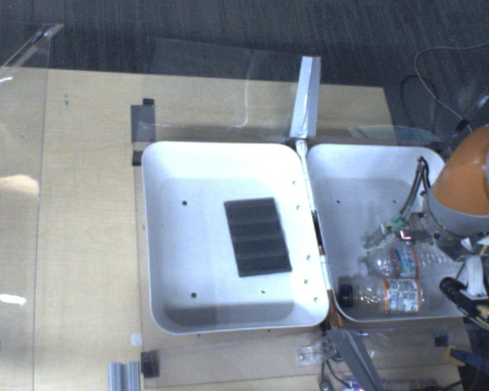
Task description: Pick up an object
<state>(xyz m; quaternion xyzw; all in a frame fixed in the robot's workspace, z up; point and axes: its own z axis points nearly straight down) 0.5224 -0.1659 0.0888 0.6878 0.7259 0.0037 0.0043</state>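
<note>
Dark carpet lies behind a pale wooden worktop (pixel 73 218), which carries two shallow white bins side by side. Largest on it is the left bin (pixel 171 218), holding a black ribbed rectangular pad (pixel 257 236) lying flat near its middle. Next is the right bin (pixel 350 186), where the grey arm with its orange band (pixel 464 177) reaches in from the right edge. Its pincer (pixel 403 233) sits low over the clutter near the bin's front; whether it is released, clenched or grasping anything cannot be told from this slant.

Below it lie clear plastic bottles: one upper bottle (pixel 399 259) with a blue label, and a lower bottle (pixel 383 296) with a dark cap pointing left, resting against the bin's front wall. They touch or nearly touch each other.

Such bottles are probably light, thin-walled and slippery, and will likely dent or roll under pressure. A grip across the labelled middle of the barrel seems soundest.
</note>
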